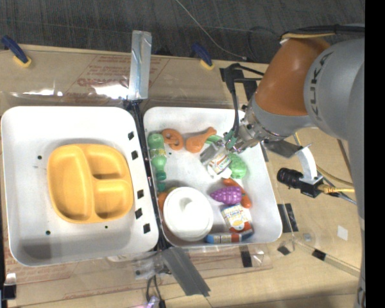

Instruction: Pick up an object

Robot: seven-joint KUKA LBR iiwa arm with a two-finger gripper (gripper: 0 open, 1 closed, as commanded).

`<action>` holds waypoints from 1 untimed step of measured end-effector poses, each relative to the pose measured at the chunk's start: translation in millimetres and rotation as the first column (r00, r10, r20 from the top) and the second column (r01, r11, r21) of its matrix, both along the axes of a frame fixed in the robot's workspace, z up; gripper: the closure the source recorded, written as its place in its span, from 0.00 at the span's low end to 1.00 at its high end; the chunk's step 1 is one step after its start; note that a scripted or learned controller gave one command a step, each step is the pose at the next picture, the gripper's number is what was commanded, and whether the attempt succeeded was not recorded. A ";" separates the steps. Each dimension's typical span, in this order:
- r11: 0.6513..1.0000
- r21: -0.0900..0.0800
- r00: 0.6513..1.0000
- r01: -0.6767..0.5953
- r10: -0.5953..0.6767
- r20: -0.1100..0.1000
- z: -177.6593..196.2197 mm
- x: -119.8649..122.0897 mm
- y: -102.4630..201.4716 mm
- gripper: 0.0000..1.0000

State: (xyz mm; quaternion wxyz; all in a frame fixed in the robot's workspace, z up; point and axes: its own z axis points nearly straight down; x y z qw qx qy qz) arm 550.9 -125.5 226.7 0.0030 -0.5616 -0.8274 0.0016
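**Small silver-and-white packet sitting right under the gripper**

Small silver-and-white packet [218,163] is lying in the upper middle of the right bin [269,201], and I'm taking the green toy [238,168] as my landmark: the packet is touching that toy on its left. I'm watching the gripper [232,144] hanging just above and a shade right of the packet, close to the green toy's top edge. The packet's long axis is running roughly from upper left to lower right, slanting toward the purple toy [227,194] below the green one. I'm judging that the coming move is a short drop down and slightly left. I'm not able to make out how wide the gripper stands, and I'm seeing nothing clearly held in it. An orange toy [199,139] is crowding in above and left of the green toy, so I'm expecting a tight approach.
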 end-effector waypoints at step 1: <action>0.977 -0.001 0.977 0.214 -0.214 0.008 52.9 -0.8 53.0 1.00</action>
